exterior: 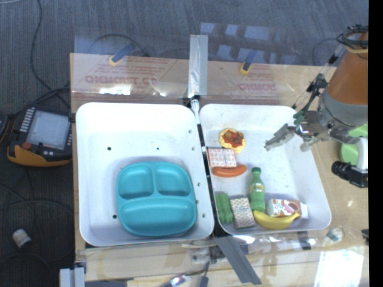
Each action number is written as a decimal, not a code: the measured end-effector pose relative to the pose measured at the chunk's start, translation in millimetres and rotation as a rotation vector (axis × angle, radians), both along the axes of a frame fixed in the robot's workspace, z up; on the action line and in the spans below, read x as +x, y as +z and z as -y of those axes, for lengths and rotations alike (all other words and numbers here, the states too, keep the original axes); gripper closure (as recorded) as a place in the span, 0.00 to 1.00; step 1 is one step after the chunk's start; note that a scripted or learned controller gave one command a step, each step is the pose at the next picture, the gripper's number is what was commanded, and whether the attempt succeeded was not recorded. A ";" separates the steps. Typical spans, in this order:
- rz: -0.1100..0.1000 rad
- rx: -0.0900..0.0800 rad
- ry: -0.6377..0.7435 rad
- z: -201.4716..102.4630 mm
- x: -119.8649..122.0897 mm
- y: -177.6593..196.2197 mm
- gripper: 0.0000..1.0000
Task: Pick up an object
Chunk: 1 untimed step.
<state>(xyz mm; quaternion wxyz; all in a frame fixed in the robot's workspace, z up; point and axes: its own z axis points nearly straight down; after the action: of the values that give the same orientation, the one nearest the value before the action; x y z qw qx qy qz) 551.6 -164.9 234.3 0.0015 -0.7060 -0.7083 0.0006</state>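
two white bins side by side on the bench; the left bin (pixel 90 160) carries a teal divided plate (pixel 157 197), the right bin (pixel 311 178) carries all the small items. gripper (pixel 276 140) sits over the upper right part of the right bin, fingers look spread apart with nothing between them.

candidate pick: green bottle (pixel 257 190), upright-looking shape lying near the bin's middle front. judged light, stiff plastic, smooth and rounded, so it may roll or slip; best taken across the body below the neck.

neighbours: banana (pixel 275 220) touches or nearly touches the bottle's base, with a small red and white carton (pixel 286 207) just beside it. patterned box (pixel 242 211) and green vegetable (pixel 223 208) lie to the bottle's left. sausage (pixel 229 171) and a checked packet (pixel 221 158) sit against the divider wall. small pizza (pixel 231 139) stands apart from the rest, nearest the gripper, flat and likely hard to get fingers under.

crowding at the front corner leaves little finger room there; bottle's upper half is freer.
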 end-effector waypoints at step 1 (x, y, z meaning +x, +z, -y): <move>0.000 0.003 0.219 -18.9 -52.3 -133.3 0.00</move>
<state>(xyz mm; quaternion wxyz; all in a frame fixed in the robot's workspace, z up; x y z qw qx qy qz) 499.3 -146.0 101.0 0.0025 -0.6243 -0.7812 -0.0001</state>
